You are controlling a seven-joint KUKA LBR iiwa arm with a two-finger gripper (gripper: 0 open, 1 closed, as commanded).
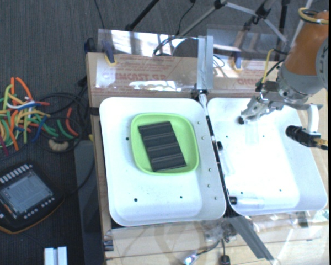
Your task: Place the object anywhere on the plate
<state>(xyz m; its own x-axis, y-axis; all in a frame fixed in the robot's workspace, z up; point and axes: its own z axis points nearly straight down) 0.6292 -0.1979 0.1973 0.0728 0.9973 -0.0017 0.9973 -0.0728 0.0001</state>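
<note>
A dark grey ridged rectangular block point(163, 146) lies flat on the green plate point(139, 153), which sits in the left white bin point(154, 200). The block covers most of the plate's middle, with its long side running front to back. My gripper point(246, 117) hangs over the back left part of the right white bin point(276, 181), well to the right of the plate and apart from the block. I see nothing in the gripper.
A raised divider point(212, 148) separates the two bins. A black cylindrical part point(299, 133) juts over the right bin's right side. Clear panels stand behind the bins. Coloured cables point(22, 117) and a pendant point(22, 195) lie on the floor at left.
</note>
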